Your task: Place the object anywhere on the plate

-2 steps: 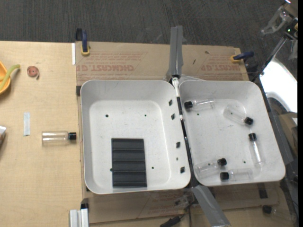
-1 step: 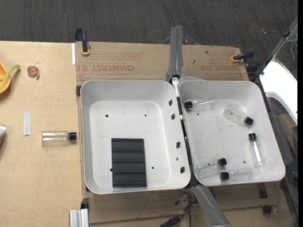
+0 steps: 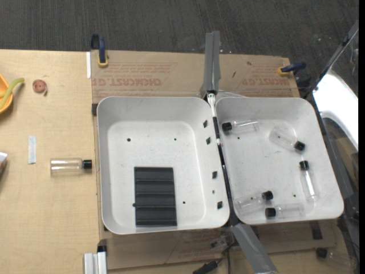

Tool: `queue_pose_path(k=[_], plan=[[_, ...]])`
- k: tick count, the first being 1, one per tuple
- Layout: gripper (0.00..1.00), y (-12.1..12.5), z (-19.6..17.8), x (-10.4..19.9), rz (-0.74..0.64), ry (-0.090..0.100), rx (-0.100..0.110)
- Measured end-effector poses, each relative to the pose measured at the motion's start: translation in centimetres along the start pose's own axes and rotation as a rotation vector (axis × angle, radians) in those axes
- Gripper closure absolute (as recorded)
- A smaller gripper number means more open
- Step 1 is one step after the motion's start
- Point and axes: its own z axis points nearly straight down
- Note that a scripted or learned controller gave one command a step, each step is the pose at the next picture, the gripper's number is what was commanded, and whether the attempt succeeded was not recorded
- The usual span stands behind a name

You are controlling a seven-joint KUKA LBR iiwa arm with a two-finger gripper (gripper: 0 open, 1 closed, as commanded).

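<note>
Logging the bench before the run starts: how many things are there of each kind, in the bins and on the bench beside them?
Clear vials with black caps in the right bin: 5
Clear vial on the bench: 1
Dark ribbed plate in the left bin: 1
Clamps: 2
Total: 9
</note>
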Motion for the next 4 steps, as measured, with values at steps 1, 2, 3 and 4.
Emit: queue_pose_path(k=[1,2,3,4], plan=[[0.00,-7.3,0.2,4.9,0.196,0.004,-0.001],[0.00,-0.7,-0.1,-1.1,0.208,0.001,-0.001],[0.00,-1.0,-0.1,3.6,0.205,0.002,-0.001],[0.00,1.2,-0.1,2.6,0.207,0.003,-0.001]])
